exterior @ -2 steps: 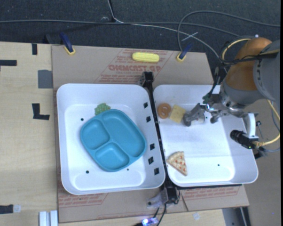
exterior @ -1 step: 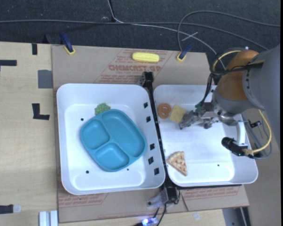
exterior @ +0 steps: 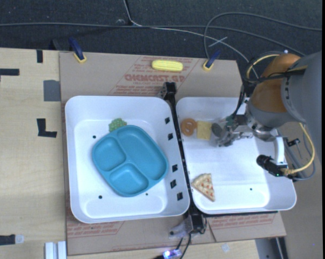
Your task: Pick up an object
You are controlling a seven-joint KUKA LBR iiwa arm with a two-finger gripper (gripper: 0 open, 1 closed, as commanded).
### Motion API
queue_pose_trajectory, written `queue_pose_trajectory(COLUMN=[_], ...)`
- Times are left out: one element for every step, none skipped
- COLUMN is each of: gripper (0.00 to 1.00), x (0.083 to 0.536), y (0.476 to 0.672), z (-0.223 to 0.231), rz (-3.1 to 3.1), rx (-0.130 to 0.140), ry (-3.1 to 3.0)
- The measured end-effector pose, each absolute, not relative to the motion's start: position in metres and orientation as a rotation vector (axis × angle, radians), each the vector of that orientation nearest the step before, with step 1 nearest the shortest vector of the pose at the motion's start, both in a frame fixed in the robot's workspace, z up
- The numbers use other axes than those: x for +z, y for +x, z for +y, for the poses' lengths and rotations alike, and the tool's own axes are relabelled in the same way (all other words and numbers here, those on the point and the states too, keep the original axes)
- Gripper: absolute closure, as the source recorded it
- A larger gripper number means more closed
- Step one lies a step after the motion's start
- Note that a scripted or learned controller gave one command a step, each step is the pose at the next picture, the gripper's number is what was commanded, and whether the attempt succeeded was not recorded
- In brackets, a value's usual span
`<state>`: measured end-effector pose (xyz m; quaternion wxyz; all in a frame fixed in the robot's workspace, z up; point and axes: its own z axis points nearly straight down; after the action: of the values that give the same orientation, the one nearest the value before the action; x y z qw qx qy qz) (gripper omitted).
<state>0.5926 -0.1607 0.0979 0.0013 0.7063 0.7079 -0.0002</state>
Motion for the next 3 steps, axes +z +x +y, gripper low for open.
queue_pose_trajectory(gripper=[1.0, 1.0, 1.0], x=[0.155, 0.199, 0.245], y=[0.597, 0.602, 0.607], z=[-0.169, -0.167, -0.173], rz=[2.219, 2.221, 2.22], rx=[0.003, 0.003, 0.002], ry=[2.218, 2.217, 2.217])
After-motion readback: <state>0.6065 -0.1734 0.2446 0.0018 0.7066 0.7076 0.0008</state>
